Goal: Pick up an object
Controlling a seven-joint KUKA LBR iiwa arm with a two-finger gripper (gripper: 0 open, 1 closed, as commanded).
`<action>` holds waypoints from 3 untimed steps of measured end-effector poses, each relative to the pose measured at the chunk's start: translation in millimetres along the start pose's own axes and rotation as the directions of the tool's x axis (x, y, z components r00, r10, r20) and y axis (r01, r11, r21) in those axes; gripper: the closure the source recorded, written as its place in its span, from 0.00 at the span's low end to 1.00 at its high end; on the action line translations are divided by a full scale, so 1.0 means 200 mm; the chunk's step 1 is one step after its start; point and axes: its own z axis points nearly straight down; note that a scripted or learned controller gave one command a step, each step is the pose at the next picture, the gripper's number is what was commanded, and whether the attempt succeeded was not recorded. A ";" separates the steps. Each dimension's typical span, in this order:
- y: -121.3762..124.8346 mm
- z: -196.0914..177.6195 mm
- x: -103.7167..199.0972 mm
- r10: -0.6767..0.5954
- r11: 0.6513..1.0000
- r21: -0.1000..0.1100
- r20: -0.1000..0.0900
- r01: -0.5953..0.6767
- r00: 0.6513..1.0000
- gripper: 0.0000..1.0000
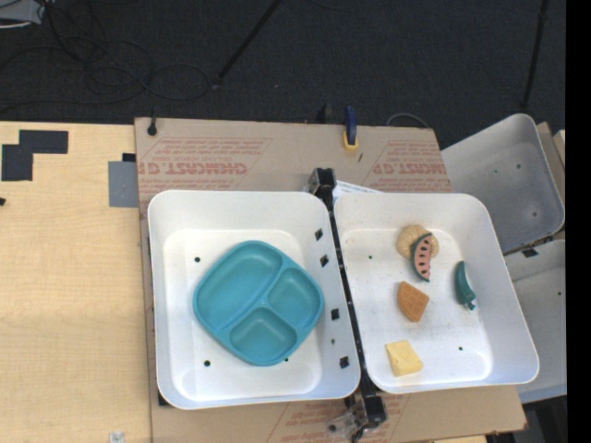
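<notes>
Camera view: four toy foods are seen in the right bin (503, 275); the yellow cheese wedge (404, 358) lies at six o'clock, apart from the others, most reachable from three o'clock. Gripper state cannot be told.

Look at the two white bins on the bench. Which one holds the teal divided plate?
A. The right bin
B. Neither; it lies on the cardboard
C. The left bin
C: the teal divided plate lies flat in the left bin, while the right bin holds small food pieces such as the watermelon slice and the yellow cheese piece.
</notes>
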 end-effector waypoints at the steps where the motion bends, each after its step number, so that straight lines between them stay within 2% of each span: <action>1: 0.33 -0.42 0.00 -0.003 1.000 -0.010 0.005 0.003 1.000 1.00; 2: 0.01 -0.17 0.00 0.002 1.000 0.005 -0.002 -0.002 1.000 1.00; 3: 0.01 -0.34 0.00 -0.002 1.000 -0.002 0.001 0.002 1.000 1.00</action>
